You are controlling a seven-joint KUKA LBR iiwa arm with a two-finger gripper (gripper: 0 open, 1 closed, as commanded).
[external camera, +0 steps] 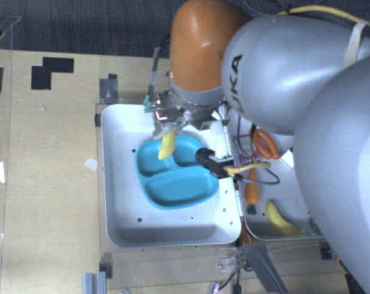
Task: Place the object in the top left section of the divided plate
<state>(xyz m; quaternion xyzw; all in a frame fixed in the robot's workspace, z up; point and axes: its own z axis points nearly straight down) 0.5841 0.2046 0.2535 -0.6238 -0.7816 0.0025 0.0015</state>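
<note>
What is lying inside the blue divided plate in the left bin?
A small yellow object hangs over the blue divided plate's upper sections, just under the gripper. The large lower section looks bare. The arm covers the plate's upper right part.

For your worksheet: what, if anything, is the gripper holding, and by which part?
The gripper holds a small yellow banana by its upper end, above the blue divided plate.
</note>
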